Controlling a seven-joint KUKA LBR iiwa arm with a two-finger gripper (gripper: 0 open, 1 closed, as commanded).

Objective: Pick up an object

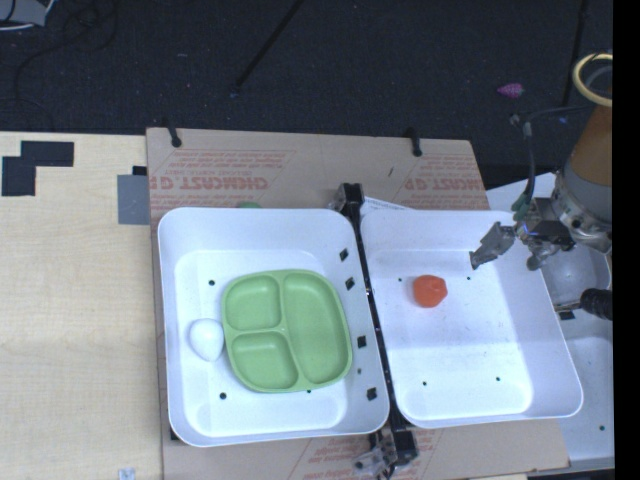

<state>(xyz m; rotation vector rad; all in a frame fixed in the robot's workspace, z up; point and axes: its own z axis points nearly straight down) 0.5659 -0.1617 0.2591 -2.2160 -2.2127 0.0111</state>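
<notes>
The gripper [515,243] hangs over the top right part of the right bin [480,388]. Its two dark fingers [490,245] look spread a little apart, and there is nothing between them.

The small red ball-like thing [430,291] sits on the floor of that same bin, toward its left side. From the fingers it lies at about 8 o'clock, near but not touching. It looks round, so it has no long side to line up with.

It is orange-red, a bit lumpy, and looks easy to pinch. I think the gripper must go down and left next.
</notes>
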